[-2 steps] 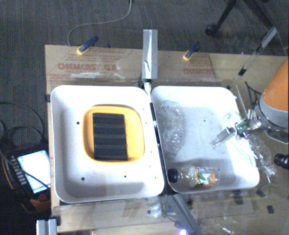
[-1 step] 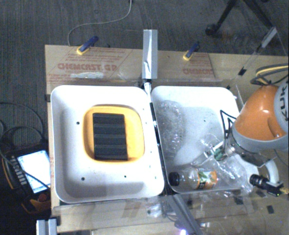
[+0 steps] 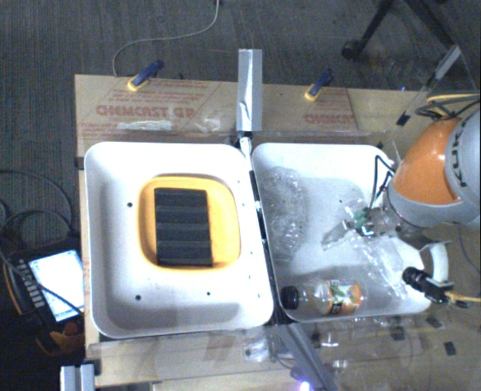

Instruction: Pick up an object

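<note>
Pretty even overhead light here, the two shallow white plastic bins [image 3: 175, 316] almost blow out. Soft shadow sits along the near inside wall of the left one. Dark carpet around them is murky, overall slightly soft and grainy.

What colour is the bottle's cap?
Black. The bottle lies on its side in the right bin, clearest in the camera view.

Left bin [image 3: 110, 218] white. Inside it, yellow-orange tray [image 3: 190, 222] with black ribbed insert [image 3: 183, 226]. Right of left bin: clear bottle [image 3: 325, 297], black cap, orange-green label; clear crumpled plastic [image 3: 285, 206]; orange arm band [image 3: 427, 169].
</note>
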Robot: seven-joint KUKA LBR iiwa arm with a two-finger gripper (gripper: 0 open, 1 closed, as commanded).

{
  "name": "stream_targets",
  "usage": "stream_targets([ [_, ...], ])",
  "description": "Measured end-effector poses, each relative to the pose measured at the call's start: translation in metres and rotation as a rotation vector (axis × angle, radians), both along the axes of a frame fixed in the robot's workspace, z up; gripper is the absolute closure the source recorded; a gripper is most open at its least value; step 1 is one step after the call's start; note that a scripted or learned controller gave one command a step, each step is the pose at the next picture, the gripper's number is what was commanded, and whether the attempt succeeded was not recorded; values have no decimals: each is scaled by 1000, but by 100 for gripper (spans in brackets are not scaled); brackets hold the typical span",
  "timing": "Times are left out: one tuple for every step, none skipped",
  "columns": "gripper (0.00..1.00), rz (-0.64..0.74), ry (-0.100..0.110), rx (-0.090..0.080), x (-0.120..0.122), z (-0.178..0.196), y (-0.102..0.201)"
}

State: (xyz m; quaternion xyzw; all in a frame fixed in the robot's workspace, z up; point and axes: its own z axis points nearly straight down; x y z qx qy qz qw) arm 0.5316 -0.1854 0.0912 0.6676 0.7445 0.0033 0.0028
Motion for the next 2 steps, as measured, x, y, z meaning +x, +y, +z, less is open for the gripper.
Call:
stream_targets([
  [0,8,-3,8,59,1,-26],
  [0,-56,9,-4,78,99,-38],
])
